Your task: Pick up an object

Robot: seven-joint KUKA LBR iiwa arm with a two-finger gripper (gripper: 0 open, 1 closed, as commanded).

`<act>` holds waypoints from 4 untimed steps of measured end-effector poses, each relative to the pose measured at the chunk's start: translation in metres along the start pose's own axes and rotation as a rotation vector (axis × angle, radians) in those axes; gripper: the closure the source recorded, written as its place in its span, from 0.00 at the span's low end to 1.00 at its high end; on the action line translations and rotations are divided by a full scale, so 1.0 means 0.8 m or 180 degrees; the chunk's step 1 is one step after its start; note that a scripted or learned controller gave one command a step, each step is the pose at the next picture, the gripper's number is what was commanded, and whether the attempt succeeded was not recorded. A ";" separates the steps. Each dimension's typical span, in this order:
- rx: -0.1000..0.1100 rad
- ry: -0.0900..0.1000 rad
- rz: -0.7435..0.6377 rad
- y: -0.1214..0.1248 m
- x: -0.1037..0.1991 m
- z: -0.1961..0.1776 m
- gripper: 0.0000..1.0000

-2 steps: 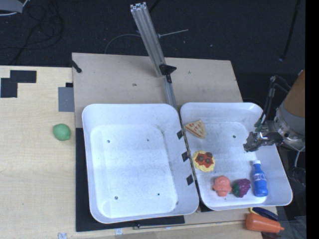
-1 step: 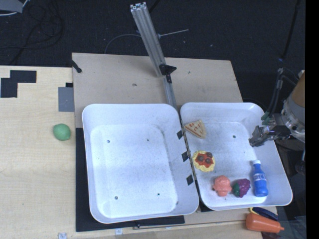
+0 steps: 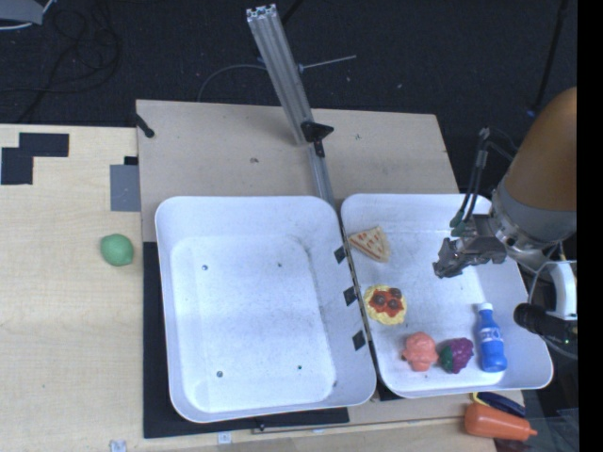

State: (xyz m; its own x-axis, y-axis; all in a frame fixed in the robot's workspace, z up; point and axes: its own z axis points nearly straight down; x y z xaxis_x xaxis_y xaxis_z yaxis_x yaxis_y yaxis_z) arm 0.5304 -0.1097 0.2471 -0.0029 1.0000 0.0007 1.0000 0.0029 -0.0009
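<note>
The dark two-finger hand hovers over bare floor in the right-hand shallow white bin; I cannot tell whether it is apart or together. Nothing sits in it. Candidates lie nearer and leftward: a yellow round toy with red spots, a pink lumpy toy, a purple grape-like toy and a blue plastic bottle. The spotted toy looks easiest, standing apart from the others. A tan wedge-shaped toy slice rests by the left wall. Outside on the surface are a green ball and an orange carrot-like toy.
</note>
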 end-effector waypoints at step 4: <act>0.0004 -0.0002 0.0001 0.008 0.246 0.021 1.00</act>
